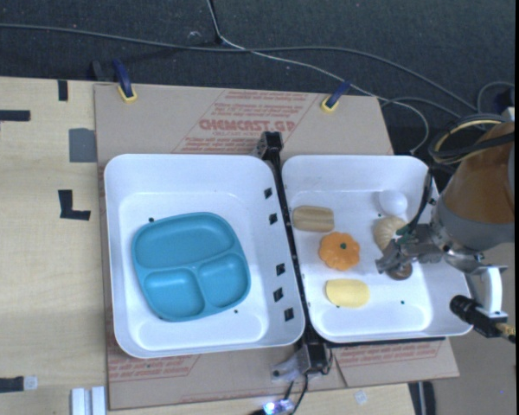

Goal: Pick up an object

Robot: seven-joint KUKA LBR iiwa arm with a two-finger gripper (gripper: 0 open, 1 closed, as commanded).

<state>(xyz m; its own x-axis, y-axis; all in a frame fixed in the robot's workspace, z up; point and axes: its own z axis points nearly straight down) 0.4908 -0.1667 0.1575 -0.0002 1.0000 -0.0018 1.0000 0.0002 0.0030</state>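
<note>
Bins [190, 173] look like smooth white plastic, slight gloss. Blue tray [190, 263]: matt plastic. Board under them [242, 119]: matt brown cardboard.

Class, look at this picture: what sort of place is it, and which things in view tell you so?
Probably a robotics lab test bench. A robot arm reaches over two white bins, one holding toy food such as a small pumpkin, and cables trail across the dark floor.

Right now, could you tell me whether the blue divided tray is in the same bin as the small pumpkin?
No, the blue tray lies in the left bin, the pumpkin in the right one.
</note>
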